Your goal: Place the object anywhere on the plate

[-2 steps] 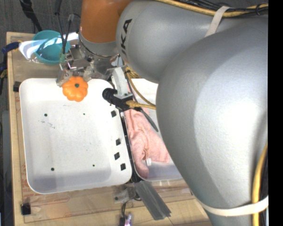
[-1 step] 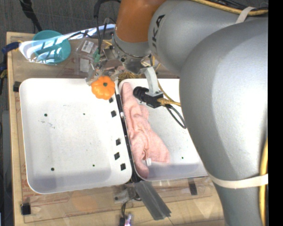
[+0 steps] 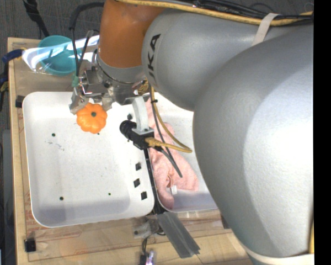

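The camera view shows the claw point(image 3: 88, 99) poised right over a small orange pumpkin point(image 3: 92, 118) near the left bin's point(image 3: 71, 203) back edge, its grip impossible to judge, and the pumpkin looks light, hard and smooth, best pinched across its ribbed sides.

End effector point(image 3: 88, 99) above left bin point(image 3: 44, 203), orange pumpkin point(image 3: 92, 118) directly beneath fingers.
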Motion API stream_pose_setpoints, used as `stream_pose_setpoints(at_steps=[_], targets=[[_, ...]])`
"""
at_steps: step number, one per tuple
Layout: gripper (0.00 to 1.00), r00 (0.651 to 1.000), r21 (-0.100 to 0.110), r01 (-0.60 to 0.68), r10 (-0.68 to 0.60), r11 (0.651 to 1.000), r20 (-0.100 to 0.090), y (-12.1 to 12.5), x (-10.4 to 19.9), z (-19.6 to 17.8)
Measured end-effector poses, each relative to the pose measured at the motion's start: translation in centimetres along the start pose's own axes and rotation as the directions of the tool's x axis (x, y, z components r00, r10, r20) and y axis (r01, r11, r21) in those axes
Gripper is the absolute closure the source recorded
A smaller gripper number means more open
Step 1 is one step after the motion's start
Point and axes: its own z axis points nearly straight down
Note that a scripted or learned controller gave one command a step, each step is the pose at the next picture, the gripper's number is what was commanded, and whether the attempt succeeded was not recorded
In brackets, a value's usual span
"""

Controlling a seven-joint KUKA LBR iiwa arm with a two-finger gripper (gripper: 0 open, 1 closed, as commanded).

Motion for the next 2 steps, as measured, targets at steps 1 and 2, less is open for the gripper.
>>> stream_pose_setpoints(at_steps=[1, 2], targets=[[1.0, 0.998, -0.001, -0.07, 0.07, 0.998, 0.001, 3.1, 6.8, 3.4], [1.0, 0.998, 0.001, -0.068, 0.068, 0.998, 0.001, 5.3, -1.2, 9.2]])
